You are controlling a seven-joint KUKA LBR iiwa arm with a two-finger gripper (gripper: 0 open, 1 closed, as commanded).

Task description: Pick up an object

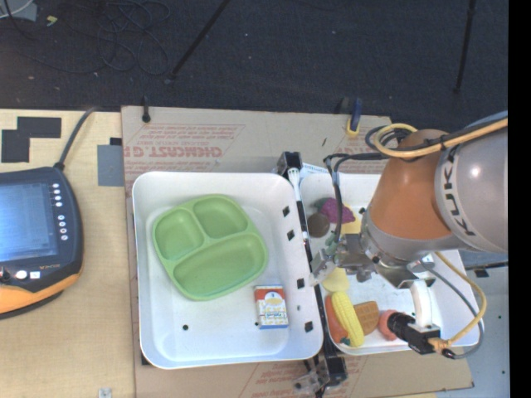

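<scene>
Camera view: the arm (440, 197) covers most of the right bin (465, 338), and its tool's state cannot be told. Beside the wrist lie corn (348, 320), a purple item (336, 211) and perhaps a carrot (336, 313). Left of that bin, a green tray (207, 245) and small carton (270, 307) have open room.

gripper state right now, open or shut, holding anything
gripper: cannot be told; it is low in the right bin over the toy food, hidden under the arm's wrist.
</scene>
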